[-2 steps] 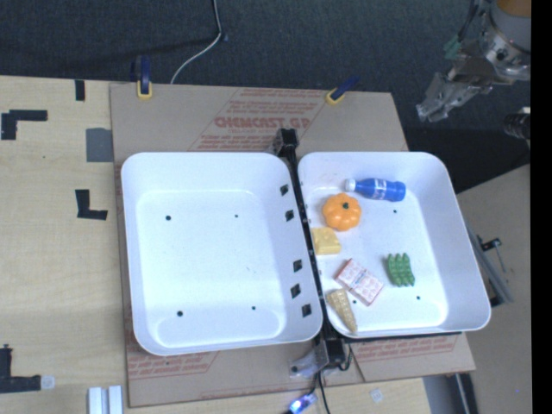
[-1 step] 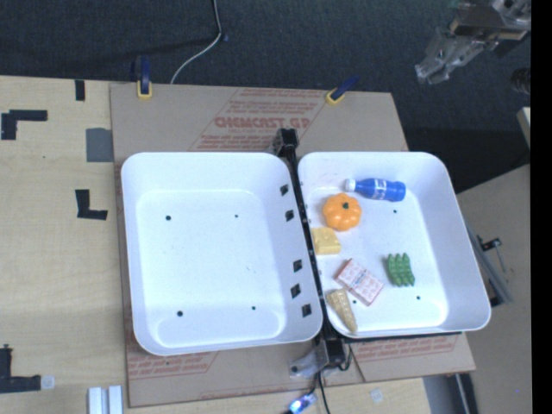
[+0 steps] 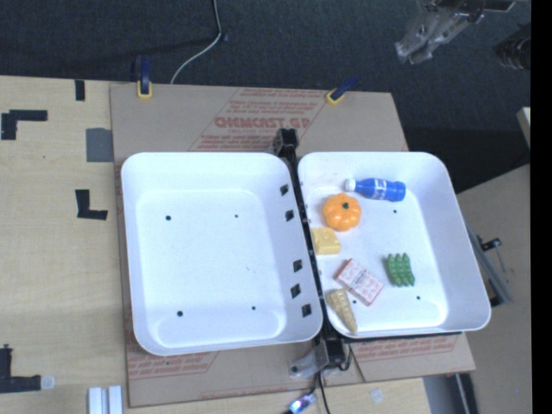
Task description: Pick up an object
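Six items crowd our right bin (image 3: 448, 231); our gripper (image 3: 424, 37), state unreadable, hovers far off and risks nudging the orange pumpkin (image 3: 341, 212) aside.

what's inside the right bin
Six things lie in the right bin: a blue bottle, an orange pumpkin, a yellow block, a pink packet, a green piece and a yellowish piece. What is under them is covered.
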You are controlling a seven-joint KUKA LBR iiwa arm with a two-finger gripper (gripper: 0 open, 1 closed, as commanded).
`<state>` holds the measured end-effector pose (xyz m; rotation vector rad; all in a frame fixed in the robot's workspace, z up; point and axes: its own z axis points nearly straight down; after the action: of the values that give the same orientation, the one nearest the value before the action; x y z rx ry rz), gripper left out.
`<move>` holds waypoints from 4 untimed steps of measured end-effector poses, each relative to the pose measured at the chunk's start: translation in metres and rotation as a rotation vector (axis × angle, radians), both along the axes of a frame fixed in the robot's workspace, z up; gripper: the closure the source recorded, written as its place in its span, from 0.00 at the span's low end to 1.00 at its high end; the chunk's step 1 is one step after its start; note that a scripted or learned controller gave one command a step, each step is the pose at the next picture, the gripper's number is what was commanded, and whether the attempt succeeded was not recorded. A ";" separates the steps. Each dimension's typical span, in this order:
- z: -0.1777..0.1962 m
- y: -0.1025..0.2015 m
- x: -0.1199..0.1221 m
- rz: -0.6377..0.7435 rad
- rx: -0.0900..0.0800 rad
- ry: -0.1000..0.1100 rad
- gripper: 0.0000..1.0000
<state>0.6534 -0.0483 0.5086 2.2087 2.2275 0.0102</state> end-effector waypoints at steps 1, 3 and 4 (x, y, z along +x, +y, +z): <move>0.005 -0.004 0.000 -0.006 -0.003 0.008 1.00; 0.025 -0.003 0.001 -0.004 -0.005 0.008 1.00; 0.035 -0.003 0.001 -0.003 -0.006 0.008 1.00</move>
<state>0.6545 -0.0509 0.5433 2.2128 2.2253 -0.0060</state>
